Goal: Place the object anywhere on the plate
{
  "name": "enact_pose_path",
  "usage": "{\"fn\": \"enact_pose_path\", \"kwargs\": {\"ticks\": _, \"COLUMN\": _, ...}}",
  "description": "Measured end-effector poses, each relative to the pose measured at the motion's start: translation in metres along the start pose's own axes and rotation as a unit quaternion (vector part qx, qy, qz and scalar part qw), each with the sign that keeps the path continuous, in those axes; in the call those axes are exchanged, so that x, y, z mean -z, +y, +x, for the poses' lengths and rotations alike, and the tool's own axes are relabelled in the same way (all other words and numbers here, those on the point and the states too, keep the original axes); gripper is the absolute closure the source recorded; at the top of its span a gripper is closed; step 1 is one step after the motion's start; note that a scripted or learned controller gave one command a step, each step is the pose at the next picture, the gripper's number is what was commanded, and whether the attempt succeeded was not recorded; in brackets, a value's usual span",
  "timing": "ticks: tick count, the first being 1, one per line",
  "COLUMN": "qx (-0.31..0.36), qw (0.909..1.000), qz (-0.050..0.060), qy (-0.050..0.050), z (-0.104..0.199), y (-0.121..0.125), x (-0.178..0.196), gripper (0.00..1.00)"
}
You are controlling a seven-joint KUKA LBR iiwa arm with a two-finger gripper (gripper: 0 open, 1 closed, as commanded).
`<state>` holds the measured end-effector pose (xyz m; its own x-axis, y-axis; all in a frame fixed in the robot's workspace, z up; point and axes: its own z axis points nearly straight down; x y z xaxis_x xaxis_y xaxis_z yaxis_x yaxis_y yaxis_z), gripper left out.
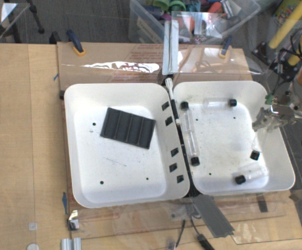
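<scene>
You're looking down on a wooden counter (15, 139) carrying two white bins. The left bin (78, 186) holds a dark ribbed slab (127, 127), lying flat and slightly tilted, upper-middle, apart from every wall. The right bin (276, 181) has clear tubes with black caps along its edges. A clear tub of toys (192, 4) sits behind. The pincer (268, 120) hangs at the right bin's right rim; you cannot tell its opening. Most of the left bin's floor is bare.
</scene>
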<state>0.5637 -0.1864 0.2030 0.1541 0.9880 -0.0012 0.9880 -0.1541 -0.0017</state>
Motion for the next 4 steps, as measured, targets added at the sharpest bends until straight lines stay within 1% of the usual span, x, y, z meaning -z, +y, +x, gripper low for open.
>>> {"fn": "enact_pose_path", "kwargs": {"ticks": 1, "qx": 0.000, "qw": 1.0000, "qz": 0.000, "qy": 0.000, "z": 0.000, "y": 0.000, "x": 0.000, "gripper": 0.00}}
{"fn": "enact_pose_path", "kwargs": {"ticks": 2, "qx": 0.089, "qw": 0.9960, "qz": -0.001, "qy": 0.000, "z": -0.008, "y": 0.077, "x": -0.001, "gripper": 0.00}}
{"fn": "enact_pose_path", "kwargs": {"ticks": 3, "qx": 0.155, "qw": 0.9880, "qz": -0.002, "qy": -0.001, "z": -0.019, "y": 0.108, "x": 0.013, "gripper": 0.00}}
{"fn": "enact_pose_path", "kwargs": {"ticks": 4, "qx": 0.273, "qw": 0.9620, "qz": -0.004, "qy": -0.002, "z": -0.019, "y": 0.108, "x": 0.105, "gripper": 0.00}}
